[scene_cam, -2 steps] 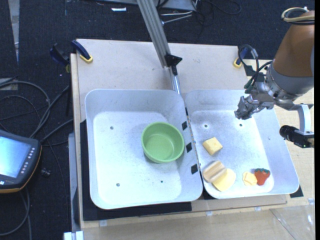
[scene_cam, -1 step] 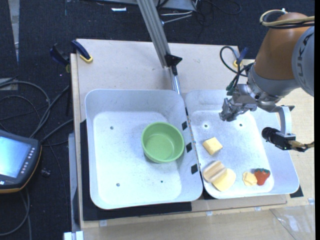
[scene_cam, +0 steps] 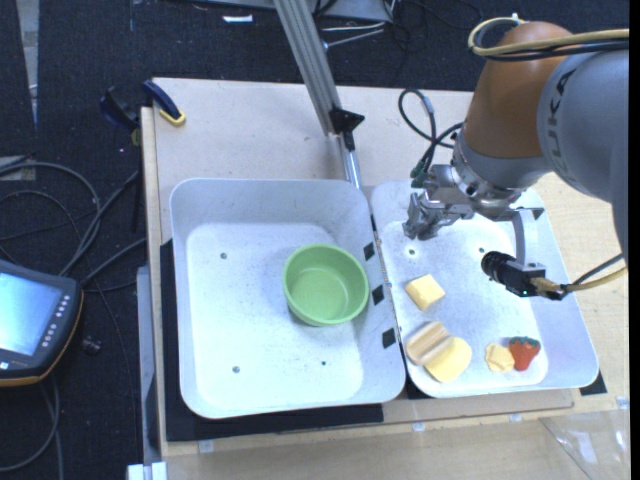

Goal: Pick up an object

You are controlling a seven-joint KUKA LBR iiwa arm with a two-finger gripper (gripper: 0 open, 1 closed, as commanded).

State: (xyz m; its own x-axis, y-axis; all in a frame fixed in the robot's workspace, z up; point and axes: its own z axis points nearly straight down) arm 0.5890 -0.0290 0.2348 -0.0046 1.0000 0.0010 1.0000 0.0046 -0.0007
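The gripper (scene_cam: pixel 420 226) hangs over the back left part of the right bin (scene_cam: pixel 560 368), pointing down, with nothing seen in it. Below it and toward the front lies a yellow block (scene_cam: pixel 425 291). Further forward sit a tan bread-like piece with a yellow one (scene_cam: pixel 438 350) against it. A small yellow piece (scene_cam: pixel 498 357) and a red strawberry (scene_cam: pixel 524 351) lie at the front right of that bin. A green bowl (scene_cam: pixel 325 285) stands in the left bin (scene_cam: pixel 200 368), near its right side.
A slanted metal pole (scene_cam: pixel 312 56) rises behind the bins and ends in a black clamp near their shared edge. A black cable connector (scene_cam: pixel 510 273) dangles over the right bin. A pendant screen (scene_cam: pixel 25 318) lies on the floor at far left.
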